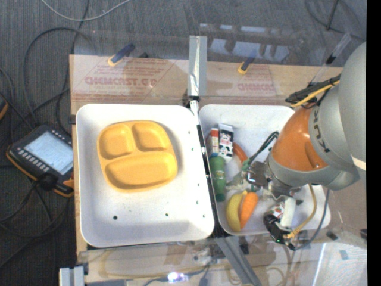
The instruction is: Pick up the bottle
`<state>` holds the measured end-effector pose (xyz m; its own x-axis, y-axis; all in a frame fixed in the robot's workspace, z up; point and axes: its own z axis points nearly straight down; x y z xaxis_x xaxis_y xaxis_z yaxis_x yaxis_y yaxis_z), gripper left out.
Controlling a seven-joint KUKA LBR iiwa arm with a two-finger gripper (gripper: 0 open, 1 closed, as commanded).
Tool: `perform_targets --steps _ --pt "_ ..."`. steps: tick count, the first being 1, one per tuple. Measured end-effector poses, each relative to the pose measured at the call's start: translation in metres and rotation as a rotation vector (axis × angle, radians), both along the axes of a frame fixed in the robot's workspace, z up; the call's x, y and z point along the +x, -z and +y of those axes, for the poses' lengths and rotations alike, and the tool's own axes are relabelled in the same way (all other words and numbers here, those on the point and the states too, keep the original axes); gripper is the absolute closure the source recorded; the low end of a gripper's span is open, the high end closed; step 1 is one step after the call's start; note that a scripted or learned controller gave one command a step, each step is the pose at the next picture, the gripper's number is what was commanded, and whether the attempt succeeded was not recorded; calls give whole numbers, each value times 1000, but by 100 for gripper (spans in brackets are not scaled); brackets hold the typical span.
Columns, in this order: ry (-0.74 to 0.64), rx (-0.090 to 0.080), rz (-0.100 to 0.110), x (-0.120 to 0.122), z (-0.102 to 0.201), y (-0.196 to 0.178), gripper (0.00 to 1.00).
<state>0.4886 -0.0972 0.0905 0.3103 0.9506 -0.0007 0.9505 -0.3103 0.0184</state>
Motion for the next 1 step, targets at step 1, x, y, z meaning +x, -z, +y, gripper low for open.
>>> perform_targets --steps 1 --pt "-52 3 22 54 53 -92 0"
